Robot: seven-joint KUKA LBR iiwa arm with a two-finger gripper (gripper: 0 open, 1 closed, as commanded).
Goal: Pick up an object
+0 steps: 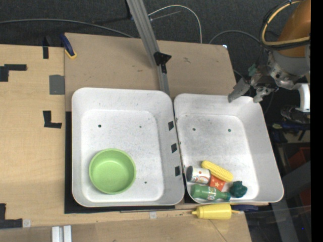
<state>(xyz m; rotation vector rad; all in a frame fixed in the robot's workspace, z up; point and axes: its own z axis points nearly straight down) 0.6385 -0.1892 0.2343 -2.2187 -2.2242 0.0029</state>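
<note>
Yellow bottle [214, 212] lengthwise left-right, cap left.

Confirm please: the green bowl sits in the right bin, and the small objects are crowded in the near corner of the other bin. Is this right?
One detail is wrong. The camera view shows the green bowl in the left bin, not the right one. The small objects are indeed crowded in the near corner of the other bin, the right bin.

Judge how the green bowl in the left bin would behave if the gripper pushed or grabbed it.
The green bowl looks like thin plastic, so probably light and rigid. Sitting upright on the smooth bin floor, it would likely slide rather than tip.
</note>
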